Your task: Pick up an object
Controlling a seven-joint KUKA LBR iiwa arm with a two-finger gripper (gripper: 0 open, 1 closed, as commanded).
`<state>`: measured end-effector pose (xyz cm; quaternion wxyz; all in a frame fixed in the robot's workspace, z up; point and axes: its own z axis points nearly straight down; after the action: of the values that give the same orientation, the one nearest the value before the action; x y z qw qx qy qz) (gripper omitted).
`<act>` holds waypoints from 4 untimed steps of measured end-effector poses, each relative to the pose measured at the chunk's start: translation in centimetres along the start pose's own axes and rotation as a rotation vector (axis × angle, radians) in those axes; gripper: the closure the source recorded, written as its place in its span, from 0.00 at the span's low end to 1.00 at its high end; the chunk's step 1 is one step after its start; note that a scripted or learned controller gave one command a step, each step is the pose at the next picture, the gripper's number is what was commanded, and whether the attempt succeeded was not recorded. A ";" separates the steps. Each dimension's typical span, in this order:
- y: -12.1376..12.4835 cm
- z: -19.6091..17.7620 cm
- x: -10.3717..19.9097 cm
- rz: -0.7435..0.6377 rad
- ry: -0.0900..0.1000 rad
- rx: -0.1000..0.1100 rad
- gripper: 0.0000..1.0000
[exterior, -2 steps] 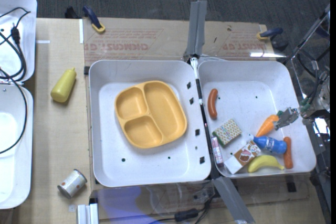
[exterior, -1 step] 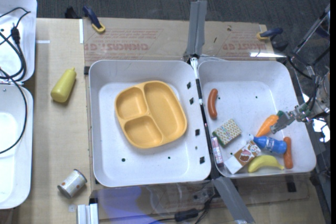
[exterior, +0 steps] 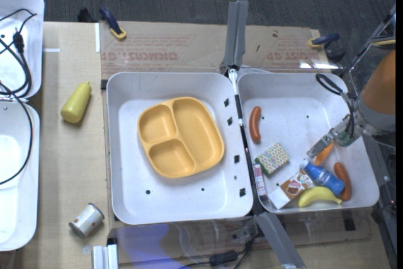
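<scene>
The arm comes in from the right, and the gripper [exterior: 320, 150] hangs low over the right bin [exterior: 286, 86], near its right wall. Right at the fingertips lies a carrot [exterior: 323, 152], orange and slim — the tips are on or just beside it, but whether they are apart or closed on it, I cannot tell from here. Just below sits a blue bottle [exterior: 325, 177], a banana [exterior: 318, 197] under that, and a sausage [exterior: 343, 177] to the right. A checked box [exterior: 273, 158] rests mid-bin, another sausage [exterior: 254, 123] lies near the divider. Over in the left bin [exterior: 119, 135], a yellow divided plate [exterior: 181, 136] lies flat. Out on the bench, a mustard bottle [exterior: 76, 103] and a small can [exterior: 85, 220].
</scene>
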<state>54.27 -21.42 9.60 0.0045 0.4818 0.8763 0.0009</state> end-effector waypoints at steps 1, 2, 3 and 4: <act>0.2 -1.2 -0.5 0.005 -0.012 -0.006 1.00; 0.2 0.6 -1.0 0.324 0.007 0.008 1.00; 0.7 -11.6 -1.5 0.418 0.005 0.010 1.00; 0.7 -11.6 -1.4 0.418 0.006 0.011 0.00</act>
<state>55.53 -22.24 21.17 -0.0008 0.6530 0.7574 -0.0015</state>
